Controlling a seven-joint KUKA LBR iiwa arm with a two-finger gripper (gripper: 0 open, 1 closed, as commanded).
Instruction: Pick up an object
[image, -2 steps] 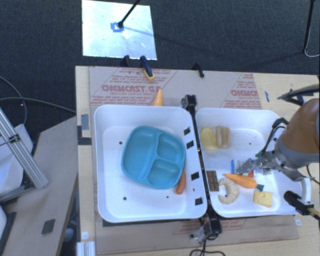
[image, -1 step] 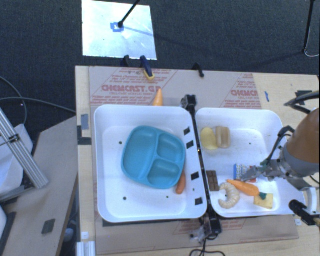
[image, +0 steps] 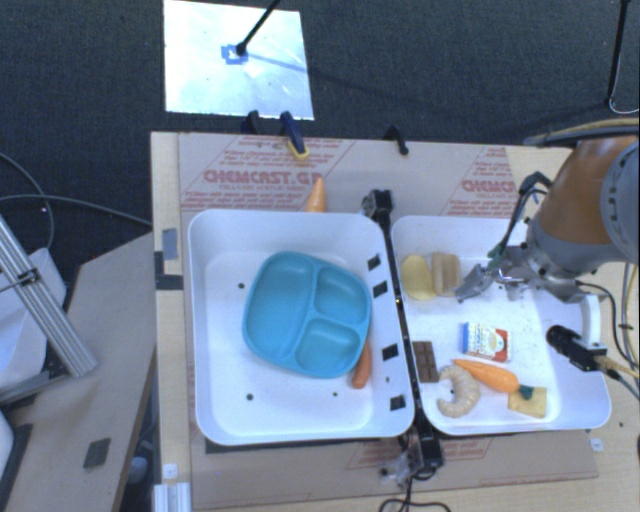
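Your end effector (image: 478, 284), fingers spread and holding nothing, hovers just right of the upright bread slice (image: 445, 272), its nearest pick.

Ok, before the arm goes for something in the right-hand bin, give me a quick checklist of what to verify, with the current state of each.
1. Gripper is over the right bin: ok, near its upper left part.
2. Nothing already held: ok, no object shows between the fingers.
3. Finger opening: cannot tell at this size.
4. Nearest targets: ok, two pale yellow pieces lie just left of the gripper.
5. Other targets lie apart from each other: partly ok; the small carton lies alone, while the carrot touches the shrimp-like toy.
6. Left bin's blue tray is out of the path: ok.
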